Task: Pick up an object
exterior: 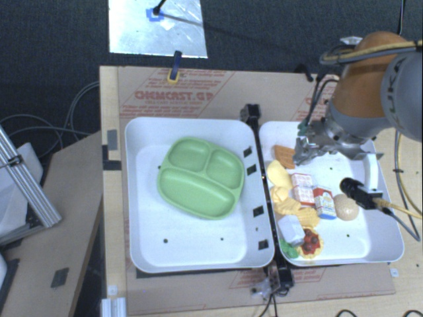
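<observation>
Even overhead light, glare on the foil sheet [157, 17], perhaps slightly soft focus.

1. Robotics lab: grey arm with orange band [370, 51] reaches over a desk [198, 91] of printed board.
2. Two white bins [142, 197] clipped side by side.
3. Loose cables [73, 111], aluminium framing [26, 183], metal sheet [155, 18] on dark carpet.
</observation>
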Available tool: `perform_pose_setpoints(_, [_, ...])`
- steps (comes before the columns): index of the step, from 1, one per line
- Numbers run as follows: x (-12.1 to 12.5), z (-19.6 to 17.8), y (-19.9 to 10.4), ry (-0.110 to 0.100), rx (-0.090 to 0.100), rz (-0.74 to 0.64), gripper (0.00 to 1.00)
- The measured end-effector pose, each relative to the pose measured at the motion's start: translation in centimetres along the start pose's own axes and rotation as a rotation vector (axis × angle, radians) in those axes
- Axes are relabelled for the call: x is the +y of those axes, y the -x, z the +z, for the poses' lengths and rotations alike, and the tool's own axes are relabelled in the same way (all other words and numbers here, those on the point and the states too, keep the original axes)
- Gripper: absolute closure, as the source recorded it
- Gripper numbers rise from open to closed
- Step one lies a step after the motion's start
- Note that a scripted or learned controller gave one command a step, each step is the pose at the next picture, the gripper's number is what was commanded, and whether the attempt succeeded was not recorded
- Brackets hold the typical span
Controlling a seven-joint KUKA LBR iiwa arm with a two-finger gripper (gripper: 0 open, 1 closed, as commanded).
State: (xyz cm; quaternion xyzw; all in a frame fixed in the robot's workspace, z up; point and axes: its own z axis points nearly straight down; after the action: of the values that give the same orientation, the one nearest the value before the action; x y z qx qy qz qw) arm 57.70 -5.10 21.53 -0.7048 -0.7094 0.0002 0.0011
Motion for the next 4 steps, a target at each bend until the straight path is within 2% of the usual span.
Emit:
perform_pose_setpoints(1, [-3.4,-0.9,-1.4,0.001,0.0,0.001,1.0])
perform_pose_setpoints(2, [-2.3,-1.9,-2.2,0.004,-0.001,0.0,1.0])
perform_pose_setpoints(3, [-2.4,0.2,-1.9,0.001,-0.001,0.005,1.0])
perform_pose_setpoints(4, [-2.6,-2.0,-2.1,0.005,-0.001,0.002,1.0])
